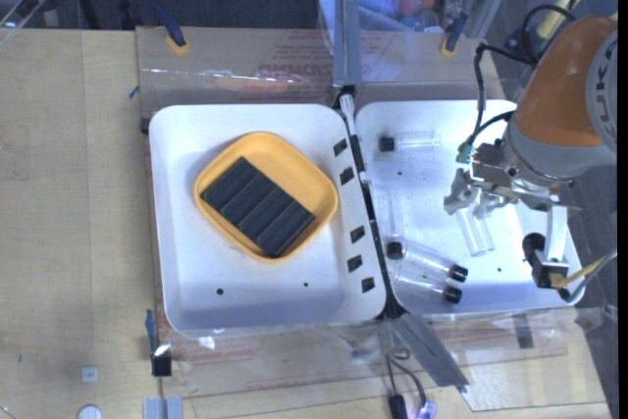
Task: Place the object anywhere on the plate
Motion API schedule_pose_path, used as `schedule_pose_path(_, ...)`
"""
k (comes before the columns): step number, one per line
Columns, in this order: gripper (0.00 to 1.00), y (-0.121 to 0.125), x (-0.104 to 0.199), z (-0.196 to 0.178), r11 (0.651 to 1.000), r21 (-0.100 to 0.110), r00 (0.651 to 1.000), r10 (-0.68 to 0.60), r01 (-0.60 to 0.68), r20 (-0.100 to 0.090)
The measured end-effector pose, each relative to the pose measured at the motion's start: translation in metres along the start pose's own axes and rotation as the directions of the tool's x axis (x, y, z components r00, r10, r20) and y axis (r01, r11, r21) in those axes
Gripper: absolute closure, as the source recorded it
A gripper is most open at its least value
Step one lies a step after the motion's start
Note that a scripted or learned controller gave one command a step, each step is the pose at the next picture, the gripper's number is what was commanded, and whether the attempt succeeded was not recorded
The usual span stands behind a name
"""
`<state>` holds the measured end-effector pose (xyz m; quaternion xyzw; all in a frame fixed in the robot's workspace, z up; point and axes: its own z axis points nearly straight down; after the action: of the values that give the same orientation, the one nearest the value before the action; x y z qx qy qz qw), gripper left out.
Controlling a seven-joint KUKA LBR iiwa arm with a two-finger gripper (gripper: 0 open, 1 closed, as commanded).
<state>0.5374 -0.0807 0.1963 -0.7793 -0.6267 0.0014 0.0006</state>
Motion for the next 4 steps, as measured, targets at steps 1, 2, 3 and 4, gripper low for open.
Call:
schedule_pose_path(1, 1.0, 0.018, 0.027, -0.002, 0.978, -0.004, 0.978, -0.208, 0.208, 0.0)
schedule_pose_path(2, 1.0, 0.054, 0.085, -0.007, 0.946, -0.004, 0.946, -0.323, 0.323, 0.001)
schedule_pose_path(3, 1.0, 0.068, 0.107, 0.011, 0.886, -0.005, 0.886, -0.463, 0.463, 0.001)
schedule_pose_path(4, 1.0, 0.079, 0.123, 0.011, 0.814, -0.006, 0.814, -0.581, 0.581, 0.002)
